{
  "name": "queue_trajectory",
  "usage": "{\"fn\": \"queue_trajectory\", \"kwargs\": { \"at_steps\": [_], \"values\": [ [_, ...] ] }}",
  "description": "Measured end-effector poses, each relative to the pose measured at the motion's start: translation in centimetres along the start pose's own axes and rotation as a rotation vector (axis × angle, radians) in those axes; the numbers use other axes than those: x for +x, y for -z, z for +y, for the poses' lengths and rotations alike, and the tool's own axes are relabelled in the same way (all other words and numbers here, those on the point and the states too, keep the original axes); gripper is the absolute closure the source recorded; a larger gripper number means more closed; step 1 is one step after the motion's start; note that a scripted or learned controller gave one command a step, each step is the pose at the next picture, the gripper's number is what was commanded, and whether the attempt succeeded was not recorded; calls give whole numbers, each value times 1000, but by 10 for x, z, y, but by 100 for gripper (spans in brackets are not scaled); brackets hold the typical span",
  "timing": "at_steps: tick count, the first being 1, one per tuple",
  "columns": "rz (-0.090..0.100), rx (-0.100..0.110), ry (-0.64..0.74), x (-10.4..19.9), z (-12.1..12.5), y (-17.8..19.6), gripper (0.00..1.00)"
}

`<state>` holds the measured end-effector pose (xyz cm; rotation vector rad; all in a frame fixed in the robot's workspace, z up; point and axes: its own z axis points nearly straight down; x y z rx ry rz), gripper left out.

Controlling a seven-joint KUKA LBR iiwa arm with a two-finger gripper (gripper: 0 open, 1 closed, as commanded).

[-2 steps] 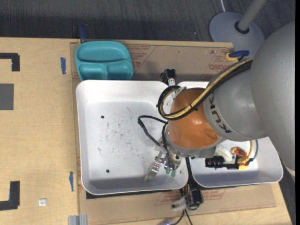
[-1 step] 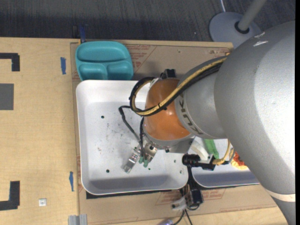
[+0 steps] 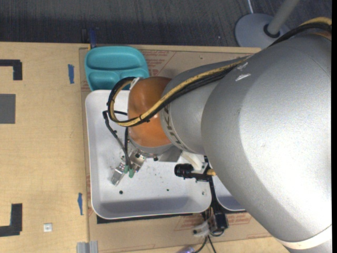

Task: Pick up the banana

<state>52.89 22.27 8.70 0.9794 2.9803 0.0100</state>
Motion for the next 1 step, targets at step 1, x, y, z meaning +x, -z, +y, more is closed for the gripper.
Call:
{"fn": "queue_trajectory", "kwargs": {
  "at_steps": [1],
  "values": [
    [1,6,-113,6,-2,63,0]
  ]
}}
